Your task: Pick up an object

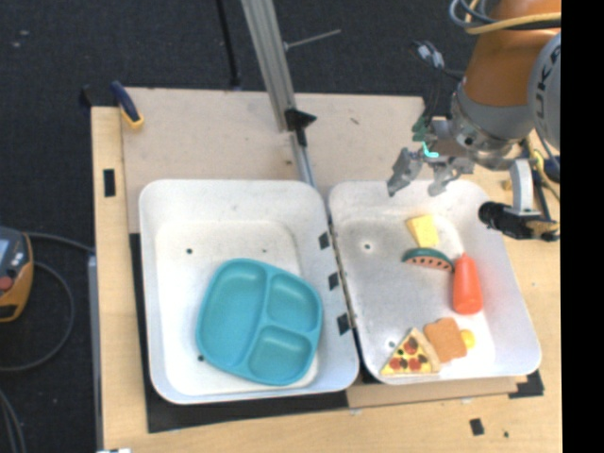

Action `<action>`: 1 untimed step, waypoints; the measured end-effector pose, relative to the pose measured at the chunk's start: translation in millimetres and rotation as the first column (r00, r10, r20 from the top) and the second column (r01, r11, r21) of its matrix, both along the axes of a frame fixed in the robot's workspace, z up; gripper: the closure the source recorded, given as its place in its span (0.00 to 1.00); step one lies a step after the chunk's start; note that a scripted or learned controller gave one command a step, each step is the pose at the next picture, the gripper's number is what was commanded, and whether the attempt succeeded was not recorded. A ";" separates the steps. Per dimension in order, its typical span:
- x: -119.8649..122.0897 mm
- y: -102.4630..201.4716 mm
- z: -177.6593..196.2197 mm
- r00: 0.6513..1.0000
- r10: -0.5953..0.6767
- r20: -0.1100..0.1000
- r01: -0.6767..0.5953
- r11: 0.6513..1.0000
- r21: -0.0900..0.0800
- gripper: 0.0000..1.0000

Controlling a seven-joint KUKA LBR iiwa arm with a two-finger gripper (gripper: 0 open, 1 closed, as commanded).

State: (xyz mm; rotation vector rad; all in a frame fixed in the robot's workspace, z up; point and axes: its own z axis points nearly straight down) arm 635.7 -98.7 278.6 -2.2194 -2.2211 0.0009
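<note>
The pincer (421,176) hangs over the far edge of the right bin (377,281), its two fingers spread apart with nothing between them. The grey arm (500,64) with its orange band comes in from the right, above the worktop's (198,140) far right corner.

In the right bin, toy foods sit along the right side. A yellow cheese-like block (423,229) lies nearest the pincer, toward the far edge. Just beside it, on its near side, is a watermelon slice (431,259), and touching or almost touching that slice is an orange carrot-shaped piece (466,284). Toward the bin's near edge, a pizza slice (411,354) lies against a brown bread-like piece (445,339).

The left bin (179,215) holds a teal divided plate (260,321), lying toward the near right corner of that bin. An aluminium rail (272,64) rises from the worktop's far edge, between the two bins.
</note>
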 end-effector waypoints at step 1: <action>0.6 0.1 1.5 1.000 0.000 0.003 0.000 1.000 0.000 0.00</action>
